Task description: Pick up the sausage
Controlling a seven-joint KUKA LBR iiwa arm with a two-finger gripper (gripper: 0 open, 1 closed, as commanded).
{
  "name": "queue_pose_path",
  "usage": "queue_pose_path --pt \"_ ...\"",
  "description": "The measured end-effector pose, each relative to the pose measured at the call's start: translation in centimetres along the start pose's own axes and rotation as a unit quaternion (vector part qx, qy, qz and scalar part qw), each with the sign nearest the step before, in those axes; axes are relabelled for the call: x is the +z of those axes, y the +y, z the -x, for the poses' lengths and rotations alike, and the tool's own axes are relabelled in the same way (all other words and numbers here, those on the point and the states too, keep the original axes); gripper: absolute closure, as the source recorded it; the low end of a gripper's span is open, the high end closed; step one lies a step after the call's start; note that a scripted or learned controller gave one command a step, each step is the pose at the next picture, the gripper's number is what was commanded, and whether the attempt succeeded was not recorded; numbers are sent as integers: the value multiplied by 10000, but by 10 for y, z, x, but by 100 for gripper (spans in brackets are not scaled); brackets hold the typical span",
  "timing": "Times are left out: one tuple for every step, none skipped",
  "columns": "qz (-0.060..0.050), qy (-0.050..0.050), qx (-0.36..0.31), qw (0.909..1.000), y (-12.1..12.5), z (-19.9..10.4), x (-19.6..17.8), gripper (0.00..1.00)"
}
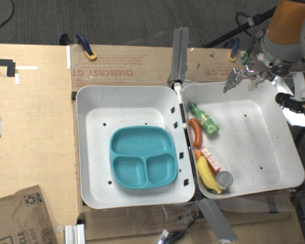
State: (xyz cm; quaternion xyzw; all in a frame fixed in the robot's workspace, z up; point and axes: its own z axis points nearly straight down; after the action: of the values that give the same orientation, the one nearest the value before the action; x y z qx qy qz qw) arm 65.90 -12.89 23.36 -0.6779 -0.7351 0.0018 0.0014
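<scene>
Nearest, a cardboard box (20,217) sits on the bench (30,136), left of the right bin (254,177). Above that bin's far rim the gripper (242,78) hangs spread and unladen. Along its left wall lies the sausage (195,132), beside a green bottle (204,119).

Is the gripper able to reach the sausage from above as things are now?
Probably yes. The sausage lies uncovered on top, by the right bin's left wall. The green bottle and the wall crowd it, so the gripper has little room.
</scene>
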Motion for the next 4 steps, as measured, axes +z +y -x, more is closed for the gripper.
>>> queue_pose_path --pt "98 -7 483 9988 -55 -15 124 0" --pt "165 -45 260 9995 -144 -39 129 0" --pt "87 12 2078 9781 -173 -39 125 0" --pt "104 -43 510 9986 -174 -37 135 0"
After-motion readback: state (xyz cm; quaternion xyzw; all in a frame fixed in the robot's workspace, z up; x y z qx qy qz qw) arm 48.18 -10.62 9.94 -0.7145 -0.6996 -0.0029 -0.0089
